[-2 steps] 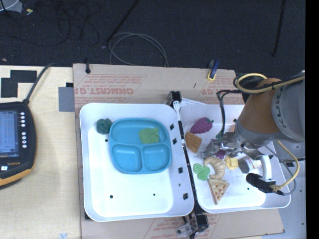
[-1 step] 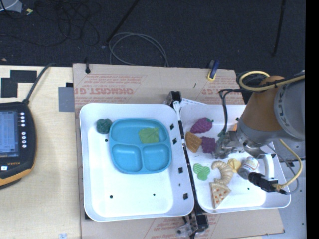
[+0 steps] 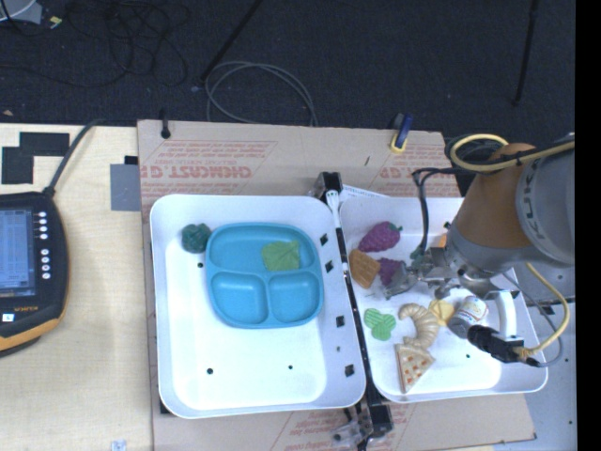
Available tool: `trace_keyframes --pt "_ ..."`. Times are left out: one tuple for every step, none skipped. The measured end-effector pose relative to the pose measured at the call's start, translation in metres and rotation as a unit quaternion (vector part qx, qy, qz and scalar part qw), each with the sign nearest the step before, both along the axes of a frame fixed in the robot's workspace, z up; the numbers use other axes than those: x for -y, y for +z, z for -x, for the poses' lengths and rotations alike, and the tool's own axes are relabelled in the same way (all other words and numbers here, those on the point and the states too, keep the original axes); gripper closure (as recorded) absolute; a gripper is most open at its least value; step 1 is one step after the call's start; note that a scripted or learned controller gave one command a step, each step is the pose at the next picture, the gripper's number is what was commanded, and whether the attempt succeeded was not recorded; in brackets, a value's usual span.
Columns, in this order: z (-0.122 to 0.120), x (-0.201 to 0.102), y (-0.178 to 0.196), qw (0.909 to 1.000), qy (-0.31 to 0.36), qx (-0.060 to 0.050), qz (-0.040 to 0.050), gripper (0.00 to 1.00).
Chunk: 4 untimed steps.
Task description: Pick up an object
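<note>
Objects for picking lie in two white bins set side by side on a cardboard sheet (image 3: 282, 153) on the bench.

Camera view, right bin (image 3: 512, 376):
- Purple grapes (image 3: 379, 237) lie near the far left corner.
- An orange-brown piece (image 3: 362, 269) lies against the left wall, just in front of the grapes.
- A green leaf piece (image 3: 379, 323) lies near the left wall, at mid-depth.
- A croissant (image 3: 421, 319) lies at the bin centre, just right of the leaf piece.
- A pizza slice (image 3: 410, 365) lies near the front edge, just in front of the croissant.
- A small yellow piece (image 3: 441, 307) lies just right of the croissant, partly under the arm.

Camera view, left bin (image 3: 244, 383):
- A blue divided tray (image 3: 246, 294) occupies the far half of the bin.
- A green leaf (image 3: 282, 256) rests in the far right compartment of the tray.
- A dark green ball (image 3: 195, 238) lies in the far left corner of the bin, just beside the tray.

Camera view, arm:
- The gripper (image 3: 402, 278) is low over the right bin, between the orange-brown piece and the croissant.
- Whether it is spread, closed or gripping anything cannot be told; the tip is dark and blurred against a purple-grey mass.

Camera view, bench:
- A pendant (image 3: 23, 266) with a screen lies at the left edge.
</note>
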<state>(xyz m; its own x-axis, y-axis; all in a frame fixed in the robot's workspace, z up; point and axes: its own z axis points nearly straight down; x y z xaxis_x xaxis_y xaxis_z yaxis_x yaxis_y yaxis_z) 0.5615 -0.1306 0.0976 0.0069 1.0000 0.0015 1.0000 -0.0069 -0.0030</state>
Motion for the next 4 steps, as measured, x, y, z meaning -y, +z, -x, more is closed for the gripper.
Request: trace_keyframes --pt "-0.082 -0.050 -0.011 1.0000 0.007 -0.001 0.0008 0.00" --pt "-0.019 -0.018 -0.010 1.0000 0.002 -0.003 0.0005 0.00" --pt "-0.068 -0.034 -0.010 1.0000 0.005 0.002 0.0005 0.00" --pt "-0.022 -0.030 -0.011 1.0000 0.003 -0.002 0.0002 0.00"
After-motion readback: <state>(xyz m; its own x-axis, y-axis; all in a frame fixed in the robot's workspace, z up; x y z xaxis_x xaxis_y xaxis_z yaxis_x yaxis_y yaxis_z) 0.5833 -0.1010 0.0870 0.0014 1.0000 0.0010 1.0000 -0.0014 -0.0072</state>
